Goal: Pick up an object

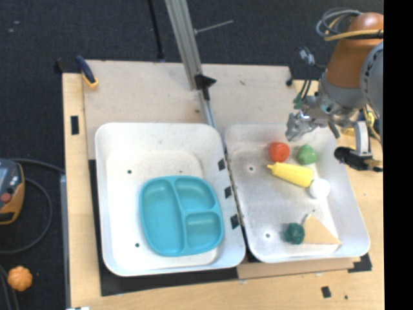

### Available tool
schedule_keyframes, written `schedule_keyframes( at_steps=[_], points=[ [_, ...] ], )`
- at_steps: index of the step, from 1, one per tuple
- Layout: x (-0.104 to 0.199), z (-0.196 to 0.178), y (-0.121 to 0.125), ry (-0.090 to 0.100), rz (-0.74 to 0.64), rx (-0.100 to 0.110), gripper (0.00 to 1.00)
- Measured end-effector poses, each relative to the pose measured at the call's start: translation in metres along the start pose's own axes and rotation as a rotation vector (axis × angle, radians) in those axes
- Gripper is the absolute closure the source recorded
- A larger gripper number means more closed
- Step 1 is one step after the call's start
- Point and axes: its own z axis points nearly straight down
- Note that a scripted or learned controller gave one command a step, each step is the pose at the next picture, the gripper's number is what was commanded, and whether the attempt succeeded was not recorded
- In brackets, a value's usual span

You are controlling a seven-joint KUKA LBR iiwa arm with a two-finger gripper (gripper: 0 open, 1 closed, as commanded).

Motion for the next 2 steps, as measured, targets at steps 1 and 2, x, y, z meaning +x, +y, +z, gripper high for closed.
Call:
schedule_keyframes(
  at_steps=[1,2],
  points=[
    [-0.001,-0.014,0.001,0.000,-0.001,0.002,1.00],
    [0.052,-0.030,-0.007,0.003,-0.005,0.003,1.00]
  ],
)
